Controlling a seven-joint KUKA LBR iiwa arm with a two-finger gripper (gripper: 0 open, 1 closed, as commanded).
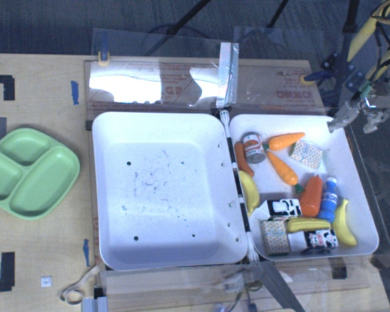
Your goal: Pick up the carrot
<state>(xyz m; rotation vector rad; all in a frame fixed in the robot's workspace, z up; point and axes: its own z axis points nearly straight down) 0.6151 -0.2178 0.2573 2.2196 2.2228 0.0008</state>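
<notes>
Orange tapered carrot [283,168], smooth white bin [362,194]

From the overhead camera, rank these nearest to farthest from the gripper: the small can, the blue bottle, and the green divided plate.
Measured from the gripper, at the right bin's far right corner:
1. Blue bottle, right bin, near its right wall.
2. Small can, right bin, far left part. Close to the bottle's distance, slightly farther.
3. Green divided plate, on the bench beyond the left bin.
</notes>
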